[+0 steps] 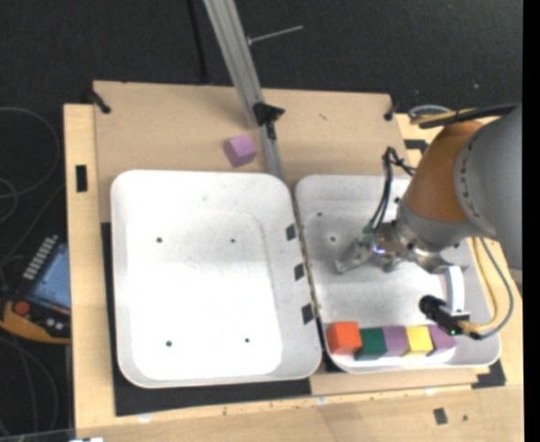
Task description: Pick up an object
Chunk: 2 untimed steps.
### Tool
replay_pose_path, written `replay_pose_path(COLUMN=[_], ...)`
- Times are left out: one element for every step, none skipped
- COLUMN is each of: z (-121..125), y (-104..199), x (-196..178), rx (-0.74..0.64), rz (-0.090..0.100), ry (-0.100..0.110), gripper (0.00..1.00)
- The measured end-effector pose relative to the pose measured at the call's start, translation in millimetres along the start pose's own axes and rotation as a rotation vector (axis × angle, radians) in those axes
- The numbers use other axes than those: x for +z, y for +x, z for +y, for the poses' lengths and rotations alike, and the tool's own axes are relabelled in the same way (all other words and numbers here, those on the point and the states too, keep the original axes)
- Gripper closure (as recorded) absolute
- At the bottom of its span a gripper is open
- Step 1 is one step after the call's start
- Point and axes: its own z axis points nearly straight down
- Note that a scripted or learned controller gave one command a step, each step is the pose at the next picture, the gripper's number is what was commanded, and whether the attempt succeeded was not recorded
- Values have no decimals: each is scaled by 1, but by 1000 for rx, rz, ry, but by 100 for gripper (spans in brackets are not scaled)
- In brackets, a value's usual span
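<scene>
Jaws [348,263] sit low in the right bin [325,201], left of the wrist, and you cannot tell from this slant whether they are apart or together; nothing shows between them. Your targets are a row of blocks along the near wall of that bin: orange [345,336], green [372,342], light purple [396,340], yellow [420,339], and another purple [441,338] at the right end, each touching its neighbour. The jaws stand well apart from that row, over bare bin floor.

To do this step well, you probably want an end block, since the middle ones leave no gap for a finger on either side. The orange one looks best: its left face is free. Come down so the fingers straddle it far to near rather than left to right, though the near wall sits close and may crowd one finger. Watch the cables [385,196] looping off the wrist.

The left bin [205,274] lies beside it. A stray purple cube [240,150] rests on the counter [159,127] beyond the bins, next to a slanted metal pole [238,53]. Dark floor surrounds the counter, with cables and a pendant [40,293] at left.
</scene>
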Motion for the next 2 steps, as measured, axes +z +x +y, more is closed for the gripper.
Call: replay_pose_path(z=[-1, 69], y=[0, 11], x=[-11, -42], rx=[-5, -7], rz=[0, 2], ry=[2, -3], gripper=[100, 100])
